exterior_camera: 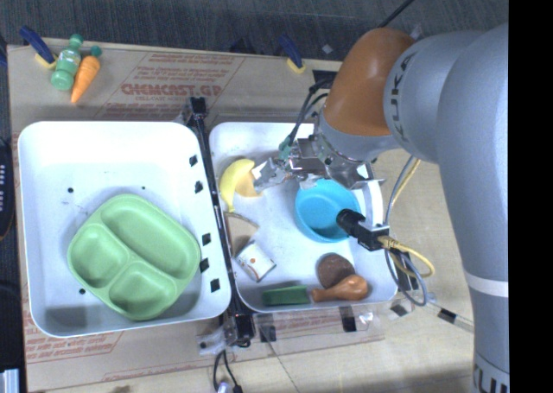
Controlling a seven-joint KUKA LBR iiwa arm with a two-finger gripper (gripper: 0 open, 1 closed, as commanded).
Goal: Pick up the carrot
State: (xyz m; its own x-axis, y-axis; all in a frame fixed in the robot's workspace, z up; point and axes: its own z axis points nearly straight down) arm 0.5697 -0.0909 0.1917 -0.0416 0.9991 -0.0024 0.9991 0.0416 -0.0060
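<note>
The orange carrot (pixel 84 77) lies on the cardboard outside the bins, at the far left corner of the bench, beside a green toy (pixel 66 64). My gripper (pixel 271 170) is low in the right bin (pixel 259 134), far to the right of the carrot. It hangs just beside a yellow fruit piece (pixel 235 180) at the bin's left side. Nothing shows held in it. The arm's orange band (pixel 367 80) and grey body cover the bin's far right part.
The right bin also holds a blue bowl (pixel 321 208), a brown drumstick (pixel 340 282), a green block (pixel 285 296), a small white box (pixel 256 263) and a brown slice (pixel 241 229). A green divided plate (pixel 134 253) lies in the left bin (pixel 52 158).
</note>
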